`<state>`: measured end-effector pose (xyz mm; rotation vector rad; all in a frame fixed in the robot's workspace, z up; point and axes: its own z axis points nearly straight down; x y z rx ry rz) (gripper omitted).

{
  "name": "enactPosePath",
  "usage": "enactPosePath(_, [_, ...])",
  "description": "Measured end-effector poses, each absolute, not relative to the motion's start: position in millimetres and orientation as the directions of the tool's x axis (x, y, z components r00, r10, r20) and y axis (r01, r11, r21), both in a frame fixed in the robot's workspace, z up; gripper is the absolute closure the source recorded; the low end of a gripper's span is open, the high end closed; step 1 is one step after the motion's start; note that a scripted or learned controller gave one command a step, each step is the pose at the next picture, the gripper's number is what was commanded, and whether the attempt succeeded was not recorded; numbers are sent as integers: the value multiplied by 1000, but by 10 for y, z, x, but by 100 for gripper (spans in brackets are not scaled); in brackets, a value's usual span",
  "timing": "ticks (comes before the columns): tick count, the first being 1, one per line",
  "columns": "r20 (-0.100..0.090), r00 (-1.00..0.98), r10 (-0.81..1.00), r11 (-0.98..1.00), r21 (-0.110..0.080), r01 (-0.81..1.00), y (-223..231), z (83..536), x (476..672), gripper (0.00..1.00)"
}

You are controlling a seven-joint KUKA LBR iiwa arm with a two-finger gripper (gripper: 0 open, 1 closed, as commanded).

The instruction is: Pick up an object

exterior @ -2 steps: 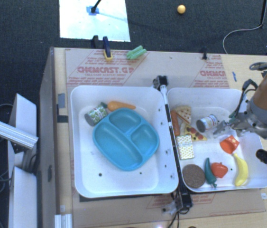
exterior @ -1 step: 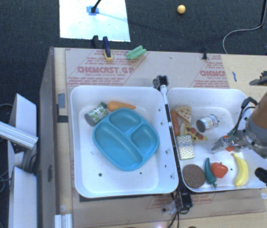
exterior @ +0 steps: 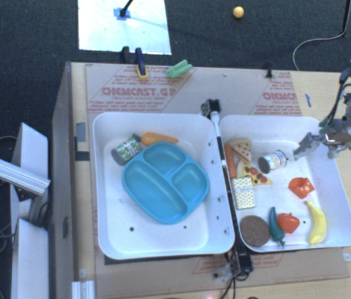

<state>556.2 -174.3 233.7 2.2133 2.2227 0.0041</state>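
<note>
The gripper (exterior: 304, 147) hangs over the right bin (exterior: 343, 195) near its two o'clock corner, holding nothing; how far apart its tips stand I cannot tell, since they blur into one grey wedge. Closest to it, at its nine o'clock, lies a small can (exterior: 273, 161) on its side: probably light, rigid and smooth, so it may roll or slip, and I judge a grip across the round body safest. At five o'clock from the can sits a red piece (exterior: 301, 187), with a banana (exterior: 316, 222) toward the bin's five o'clock corner. The arm is cut off at the frame edge, and the can's label is unreadable
</note>
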Motion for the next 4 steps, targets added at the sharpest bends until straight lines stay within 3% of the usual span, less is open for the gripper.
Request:
enactPosePath(1, [0, -4, 1000, 4, 0, 1000, -1626, 1417, 5887, 0])
enactPosePath(2, [-1, -4, 1000, 4, 11, 1000, -1454, 893, 5803, 0])
enactPosePath(3, [-3, -1, 1000, 2, 19, 1000, -1476, 905, 5631, 0])
enactPosePath(4, [1, -5, 1000, 5, 18, 1000, -1458, 1012, 5639, 100])
